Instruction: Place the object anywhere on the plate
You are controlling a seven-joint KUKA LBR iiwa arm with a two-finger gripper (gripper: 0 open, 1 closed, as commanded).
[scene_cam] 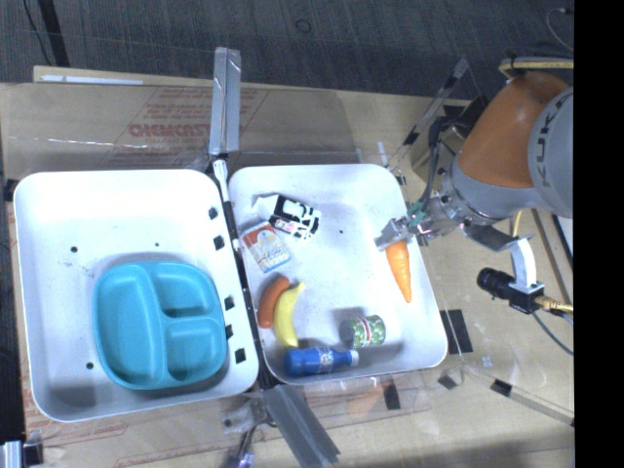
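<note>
A blue divided plate (156,326) lies in the left bin (58,213). An orange carrot (401,271) hangs point down over the right side of the right bin (331,178). Its thick top end sits between the fingers of my gripper (393,235), which is shut on it. The grey arm with its orange band (502,144) reaches in from the right, above the carrot. The plate is far to the left of the gripper, across the divider between the bins.
In the right bin lie a black and white toy (293,216), a small packet (266,249), a banana (286,315) beside an orange-red sausage shape (272,298), a blue bottle (320,360) and a green can (364,331). A metal post (225,100) stands at the back between the bins.
</note>
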